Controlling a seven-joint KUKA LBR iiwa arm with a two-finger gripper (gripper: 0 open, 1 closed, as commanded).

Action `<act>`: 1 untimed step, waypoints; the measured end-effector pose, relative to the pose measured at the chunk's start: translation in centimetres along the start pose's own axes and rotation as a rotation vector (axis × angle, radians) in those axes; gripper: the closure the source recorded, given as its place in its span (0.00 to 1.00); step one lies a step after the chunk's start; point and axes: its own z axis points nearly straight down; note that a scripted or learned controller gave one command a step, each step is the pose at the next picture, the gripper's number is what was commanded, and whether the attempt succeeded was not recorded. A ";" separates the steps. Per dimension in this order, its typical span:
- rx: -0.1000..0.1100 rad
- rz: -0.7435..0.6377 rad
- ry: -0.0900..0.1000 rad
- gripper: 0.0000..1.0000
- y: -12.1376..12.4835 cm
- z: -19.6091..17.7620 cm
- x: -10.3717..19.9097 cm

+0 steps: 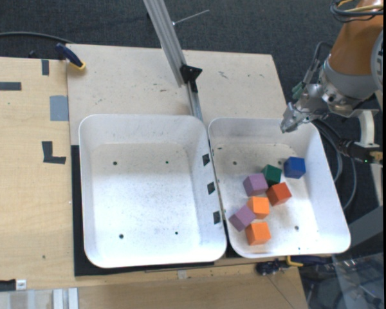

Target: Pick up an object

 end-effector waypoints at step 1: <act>0.007 -0.004 0.003 1.00 0.6 1.5 5.3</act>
